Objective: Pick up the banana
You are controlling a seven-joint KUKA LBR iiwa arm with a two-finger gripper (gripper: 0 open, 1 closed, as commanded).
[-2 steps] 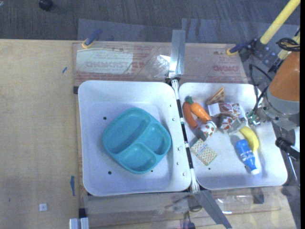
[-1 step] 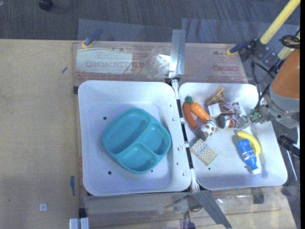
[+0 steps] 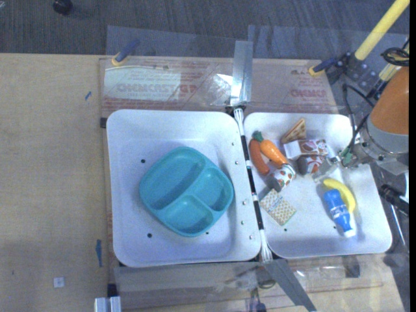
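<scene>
**Banana lies untouched in the right bin**

While the arm sits at the right edge of the bench, its grey wrist and orange band reach over the right bin's far right rim, and the gripper hangs just inside that rim; how it is set cannot be told from here. One banana lies in the right bin, toward its right side, touching one blue bottle that lies just beside it with its white cap pointing to the near edge. Left of them are one orange carrot with a green top, a second orange piece against it, one small patterned cup, one checked square packet, one sandwich wedge, and a cluster of small boxes too muddled to count. One teal divided plate with three compartments rests in the left bin. Two bins stand side by side, touching.
</scene>
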